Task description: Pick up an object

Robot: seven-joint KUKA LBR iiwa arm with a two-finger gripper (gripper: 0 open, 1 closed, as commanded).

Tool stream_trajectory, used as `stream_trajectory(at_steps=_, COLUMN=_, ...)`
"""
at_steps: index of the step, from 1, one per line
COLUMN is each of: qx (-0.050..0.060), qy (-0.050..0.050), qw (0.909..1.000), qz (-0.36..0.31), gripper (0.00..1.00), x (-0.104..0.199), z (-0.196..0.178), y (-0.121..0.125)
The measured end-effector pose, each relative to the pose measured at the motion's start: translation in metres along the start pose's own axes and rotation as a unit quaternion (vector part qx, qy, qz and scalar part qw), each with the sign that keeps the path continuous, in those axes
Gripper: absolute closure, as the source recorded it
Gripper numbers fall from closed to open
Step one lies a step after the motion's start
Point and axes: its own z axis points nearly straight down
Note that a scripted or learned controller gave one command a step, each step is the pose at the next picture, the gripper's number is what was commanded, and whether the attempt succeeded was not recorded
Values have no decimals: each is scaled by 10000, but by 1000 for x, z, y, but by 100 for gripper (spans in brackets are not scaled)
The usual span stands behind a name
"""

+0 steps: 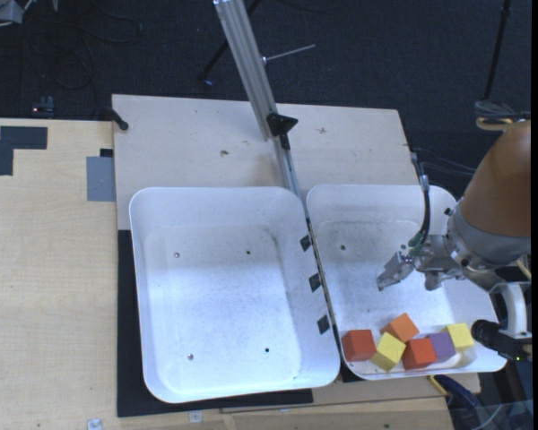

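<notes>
Several small blocks lie huddled at the near edge of the right bin (368,213): a red block (359,344), an orange block (400,328), a yellow block (388,352), a red-orange block (419,353), a purple block (442,345) and a second yellow block (460,335). My gripper (396,271) hangs over the middle of the right bin, a little above and behind the blocks, apart from them. I see nothing between its fingers.
The left bin (161,213) sits beside the right one, with black clips along their shared rim. A slanted aluminium rail (251,70) rises behind the bins. The arm's orange band (511,177) fills the right side.
</notes>
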Motion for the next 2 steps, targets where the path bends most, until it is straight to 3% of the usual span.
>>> stream_trajectory(at_steps=1, qx=-21, qy=-25, qw=10000, qz=-14, gripper=0, x=-81, z=-42, y=31)
stream_trajectory(at_steps=2, qx=5, qy=0, qw=10000, qz=-37, gripper=0, x=-83, z=-46, y=23)
